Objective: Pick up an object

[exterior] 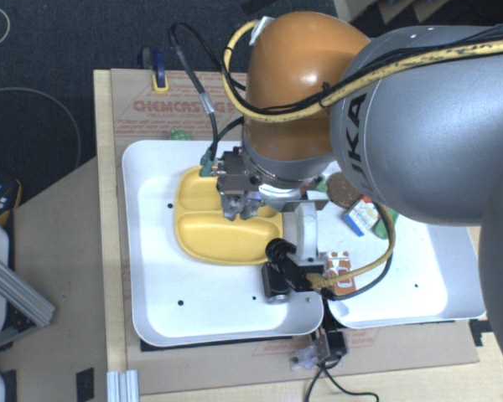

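Yellow curved plastic piece (pixel 222 239) lies in left bin (pixel 151 308); gripper (pixel 241 208) sits low, right over it.
Pickup not done as far as visible: piece looks flat on bin floor, not lifted. Gripper is at its upper edge, w/ wrist blocking the view, so can't tell if it's open or closed. Prob. left to do: secure grasp, then raise.

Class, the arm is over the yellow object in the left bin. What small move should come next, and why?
Probably ease straight down: the gripper sits right above the yellow object in the left bin, and the view does not show it held yet.
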{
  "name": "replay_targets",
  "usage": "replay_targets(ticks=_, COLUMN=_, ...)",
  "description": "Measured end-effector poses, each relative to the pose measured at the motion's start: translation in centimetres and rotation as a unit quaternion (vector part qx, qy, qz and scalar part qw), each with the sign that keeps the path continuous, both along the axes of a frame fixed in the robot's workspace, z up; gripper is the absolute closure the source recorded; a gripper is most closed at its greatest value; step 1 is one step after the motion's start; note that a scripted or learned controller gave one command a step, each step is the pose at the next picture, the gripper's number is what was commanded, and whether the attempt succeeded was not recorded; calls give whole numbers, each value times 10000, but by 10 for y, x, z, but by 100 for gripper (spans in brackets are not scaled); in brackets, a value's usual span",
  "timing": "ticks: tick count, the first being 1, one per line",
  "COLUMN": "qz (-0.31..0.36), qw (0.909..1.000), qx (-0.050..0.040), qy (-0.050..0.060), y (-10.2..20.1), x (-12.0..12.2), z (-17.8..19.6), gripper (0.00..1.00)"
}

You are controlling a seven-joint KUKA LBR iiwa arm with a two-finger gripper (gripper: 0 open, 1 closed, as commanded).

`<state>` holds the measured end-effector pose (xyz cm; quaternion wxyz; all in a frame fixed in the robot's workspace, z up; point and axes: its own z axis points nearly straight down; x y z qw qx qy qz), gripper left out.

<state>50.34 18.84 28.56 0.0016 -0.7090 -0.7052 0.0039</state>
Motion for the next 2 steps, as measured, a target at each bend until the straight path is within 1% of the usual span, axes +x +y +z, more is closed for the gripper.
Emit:
replay_targets(ticks=1, qz=-3, qw=10000, qx=20, qy=-69, y=-55, x=-23, z=64, gripper=100)
replay_targets(ticks=2, qz=10, qw=10000, qx=6, qy=-11, y=-65, x=36, z=-25, gripper=100)
